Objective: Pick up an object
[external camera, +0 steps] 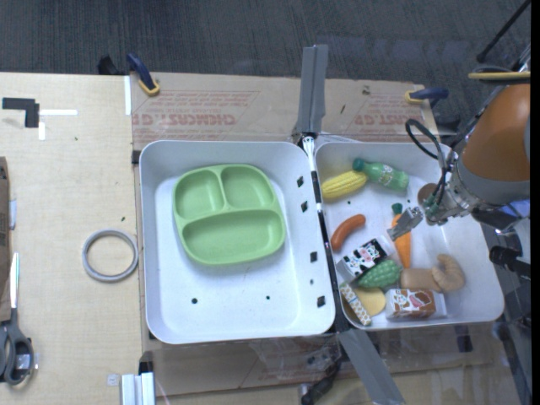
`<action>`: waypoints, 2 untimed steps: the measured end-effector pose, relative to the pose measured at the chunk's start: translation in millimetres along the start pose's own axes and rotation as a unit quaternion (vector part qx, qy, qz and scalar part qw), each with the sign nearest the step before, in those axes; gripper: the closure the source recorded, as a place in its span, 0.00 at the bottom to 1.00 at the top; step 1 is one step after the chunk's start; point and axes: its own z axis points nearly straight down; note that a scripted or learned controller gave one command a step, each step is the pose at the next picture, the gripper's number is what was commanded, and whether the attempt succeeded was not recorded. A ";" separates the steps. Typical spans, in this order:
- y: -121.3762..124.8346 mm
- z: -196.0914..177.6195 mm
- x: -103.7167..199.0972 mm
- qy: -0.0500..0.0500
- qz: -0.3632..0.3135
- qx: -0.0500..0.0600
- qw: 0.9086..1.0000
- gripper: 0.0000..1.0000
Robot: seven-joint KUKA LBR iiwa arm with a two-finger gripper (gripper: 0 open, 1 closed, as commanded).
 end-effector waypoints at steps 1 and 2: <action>45.3 39.5 29.4 0.000 0.006 0.000 1.000 0.00; 45.5 30.1 28.6 -0.001 0.006 0.000 1.000 1.00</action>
